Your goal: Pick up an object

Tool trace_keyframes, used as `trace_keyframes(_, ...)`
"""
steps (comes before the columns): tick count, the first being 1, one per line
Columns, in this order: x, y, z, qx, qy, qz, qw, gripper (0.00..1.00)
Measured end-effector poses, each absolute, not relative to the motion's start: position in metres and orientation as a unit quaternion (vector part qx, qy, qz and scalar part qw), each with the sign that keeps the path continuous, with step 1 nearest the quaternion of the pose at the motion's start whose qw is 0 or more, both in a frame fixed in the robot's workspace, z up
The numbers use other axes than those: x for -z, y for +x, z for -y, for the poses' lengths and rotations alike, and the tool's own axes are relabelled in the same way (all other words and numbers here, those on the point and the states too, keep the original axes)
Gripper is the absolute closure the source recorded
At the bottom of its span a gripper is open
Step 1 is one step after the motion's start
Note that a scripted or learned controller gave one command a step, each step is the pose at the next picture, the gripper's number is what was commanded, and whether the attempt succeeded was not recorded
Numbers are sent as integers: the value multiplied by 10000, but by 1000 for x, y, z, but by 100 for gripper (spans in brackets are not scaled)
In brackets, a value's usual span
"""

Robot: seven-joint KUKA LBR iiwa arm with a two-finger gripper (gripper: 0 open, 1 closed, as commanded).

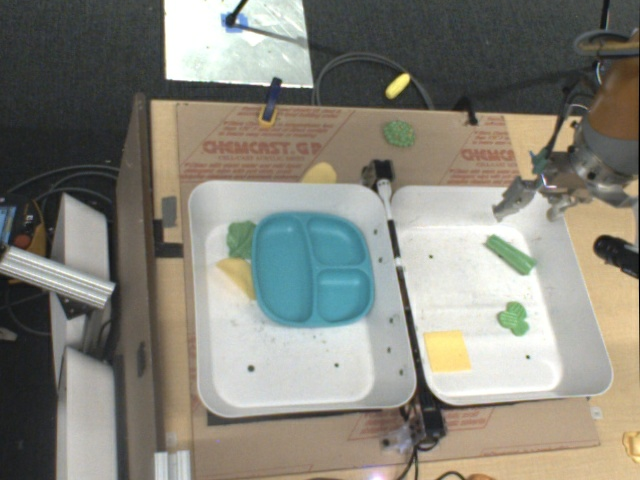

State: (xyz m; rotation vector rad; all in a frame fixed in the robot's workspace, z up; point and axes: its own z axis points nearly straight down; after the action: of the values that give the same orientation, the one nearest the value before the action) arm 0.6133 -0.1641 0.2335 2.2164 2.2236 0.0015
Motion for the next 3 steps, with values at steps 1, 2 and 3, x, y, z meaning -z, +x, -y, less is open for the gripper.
trace_keyframes(1, -155, 641, 200, 1, 7069, -7073, 10, 0)
trace_keyframes(2, -80, 630, 206, 12, 7069, -7073, -18, 0)
trace_keyframes(3, -84, 551, 207, 14, 7078, -7064, -25, 0)
